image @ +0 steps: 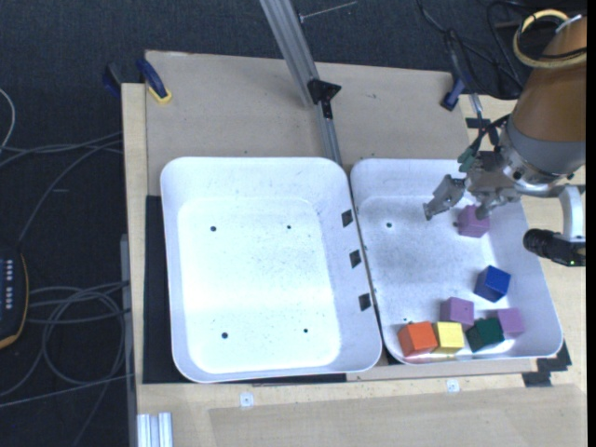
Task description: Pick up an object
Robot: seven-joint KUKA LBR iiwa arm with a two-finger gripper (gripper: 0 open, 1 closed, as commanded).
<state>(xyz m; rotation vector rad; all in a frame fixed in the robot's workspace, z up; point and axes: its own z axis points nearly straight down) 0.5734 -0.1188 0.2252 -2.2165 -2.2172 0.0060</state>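
Observation:
My gripper [466, 205] hangs over the upper right part of the right bin [410, 259], with its fingers spread open. A small purple block [472, 223] lies just below and between the fingertips, and I cannot see it being pinched. Further down the bin a blue block [492, 282] lies on its own. Along the near edge sit an orange block [418, 337], a yellow block [450, 335], a green block [484, 333] and two more purple blocks [458, 308] [509, 321].
The left bin [251, 268] stands beside the right one, separated by a rim with black clips [355, 259]. A slanted metal rail [298, 54] runs down from the top to the gap between the bins. Cables lie on the floor at the left.

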